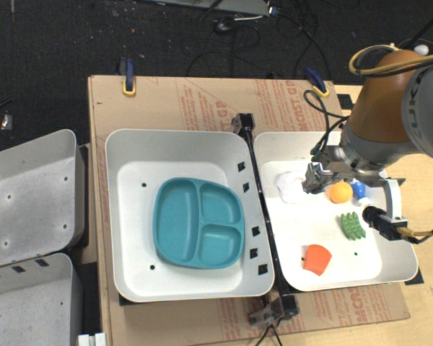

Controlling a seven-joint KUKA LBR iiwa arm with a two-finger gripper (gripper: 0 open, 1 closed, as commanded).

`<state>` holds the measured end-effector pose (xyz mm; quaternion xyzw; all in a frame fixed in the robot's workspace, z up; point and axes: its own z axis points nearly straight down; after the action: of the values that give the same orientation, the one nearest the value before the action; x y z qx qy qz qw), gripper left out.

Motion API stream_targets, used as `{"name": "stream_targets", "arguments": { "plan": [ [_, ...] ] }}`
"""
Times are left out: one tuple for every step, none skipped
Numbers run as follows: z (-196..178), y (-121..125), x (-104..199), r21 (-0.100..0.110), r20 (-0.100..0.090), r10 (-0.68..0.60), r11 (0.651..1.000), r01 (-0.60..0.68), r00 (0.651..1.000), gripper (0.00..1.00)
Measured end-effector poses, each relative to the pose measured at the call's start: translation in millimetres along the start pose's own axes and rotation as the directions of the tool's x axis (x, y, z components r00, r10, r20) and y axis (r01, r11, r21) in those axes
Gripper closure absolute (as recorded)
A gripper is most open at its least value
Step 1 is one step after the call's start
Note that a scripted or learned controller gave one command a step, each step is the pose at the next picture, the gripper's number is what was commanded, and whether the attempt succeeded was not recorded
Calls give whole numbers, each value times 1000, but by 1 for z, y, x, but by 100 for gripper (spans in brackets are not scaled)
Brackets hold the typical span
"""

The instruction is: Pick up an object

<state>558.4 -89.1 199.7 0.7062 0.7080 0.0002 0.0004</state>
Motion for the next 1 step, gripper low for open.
{"name": "stream_targets", "arguments": {
  "plan": [
    [-10,-17,58,2,-2,-5,1000,5,1000,100]
  ]
}}
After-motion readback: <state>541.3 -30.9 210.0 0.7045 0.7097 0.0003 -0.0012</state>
